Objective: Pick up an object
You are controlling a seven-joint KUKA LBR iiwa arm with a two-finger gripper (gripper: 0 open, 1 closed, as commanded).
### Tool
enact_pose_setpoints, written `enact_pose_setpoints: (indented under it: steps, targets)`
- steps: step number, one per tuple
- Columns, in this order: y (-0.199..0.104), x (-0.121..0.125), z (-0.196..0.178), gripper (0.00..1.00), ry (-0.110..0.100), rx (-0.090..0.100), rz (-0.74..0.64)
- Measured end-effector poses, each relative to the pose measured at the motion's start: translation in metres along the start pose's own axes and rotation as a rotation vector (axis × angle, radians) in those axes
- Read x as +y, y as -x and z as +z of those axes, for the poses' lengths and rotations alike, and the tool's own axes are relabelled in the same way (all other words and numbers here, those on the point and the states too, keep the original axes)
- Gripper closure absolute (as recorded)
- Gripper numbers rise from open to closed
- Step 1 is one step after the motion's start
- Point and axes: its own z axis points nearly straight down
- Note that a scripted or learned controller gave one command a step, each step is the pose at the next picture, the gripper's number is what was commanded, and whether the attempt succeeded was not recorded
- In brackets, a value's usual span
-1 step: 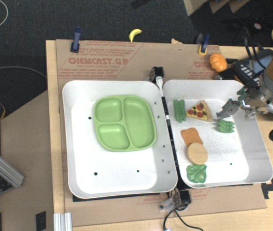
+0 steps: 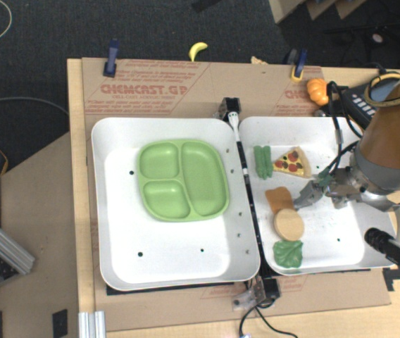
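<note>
The hand [image 2: 311,195] hovers just beside the brown slab [image 2: 279,198].

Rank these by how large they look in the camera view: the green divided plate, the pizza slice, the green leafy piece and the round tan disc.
1. Green divided plate, by far the largest.
2. Green leafy piece and round tan disc: they look alike, so no ranking.
3. Pizza slice, slightly smaller, though the margin is narrow.

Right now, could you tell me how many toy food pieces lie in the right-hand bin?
5: a green ridged strip and a pizza slice at the back, a brown slab, a tan round disc, and a green leafy piece in front. The arm may hide more.
</note>
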Motion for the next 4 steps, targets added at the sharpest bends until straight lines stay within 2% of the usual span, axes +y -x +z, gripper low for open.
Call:
enact_pose_setpoints:
  steps: [1, 2, 3, 4]
  targets:
    - [-0.024, -0.020, 0.075, 0.00, 0.001, 0.000, 0.000]
    - [-0.021, -0.016, 0.059, 1.00, 0.017, -0.006, 0.001]
    - [0.106, -0.020, -0.013, 1.00, 0.019, -0.015, 0.011]
    - [0.093, 0.007, 0.085, 1.00, 0.008, -0.004, -0.001]
